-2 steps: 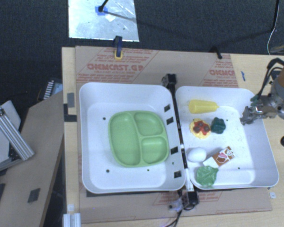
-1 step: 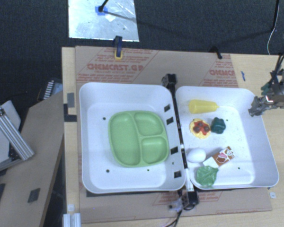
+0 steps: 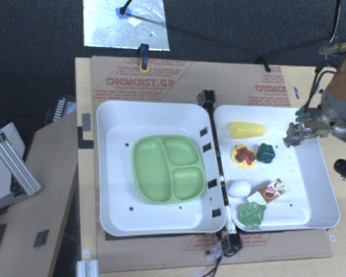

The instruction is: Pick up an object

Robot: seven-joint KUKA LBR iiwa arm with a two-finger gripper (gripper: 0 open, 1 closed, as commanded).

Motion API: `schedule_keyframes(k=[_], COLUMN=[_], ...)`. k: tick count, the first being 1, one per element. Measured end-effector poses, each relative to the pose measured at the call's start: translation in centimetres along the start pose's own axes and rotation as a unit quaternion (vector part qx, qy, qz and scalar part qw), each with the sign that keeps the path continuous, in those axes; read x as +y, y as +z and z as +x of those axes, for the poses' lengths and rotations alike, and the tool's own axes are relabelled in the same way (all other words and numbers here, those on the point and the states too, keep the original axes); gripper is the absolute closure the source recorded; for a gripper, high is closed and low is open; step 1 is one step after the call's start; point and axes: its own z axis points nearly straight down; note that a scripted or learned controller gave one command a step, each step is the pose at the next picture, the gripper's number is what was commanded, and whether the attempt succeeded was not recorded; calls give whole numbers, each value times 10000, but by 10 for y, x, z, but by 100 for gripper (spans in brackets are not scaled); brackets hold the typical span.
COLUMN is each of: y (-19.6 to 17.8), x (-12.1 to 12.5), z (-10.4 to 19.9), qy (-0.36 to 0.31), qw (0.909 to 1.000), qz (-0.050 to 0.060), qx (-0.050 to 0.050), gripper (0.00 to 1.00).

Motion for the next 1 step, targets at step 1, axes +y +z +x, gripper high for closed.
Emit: schedule_keyframes(k=[1], y=[14], x=[-8], z=[52], qy=[-8], qw=[10000], qz=[2], qx=[5], gripper=[100])
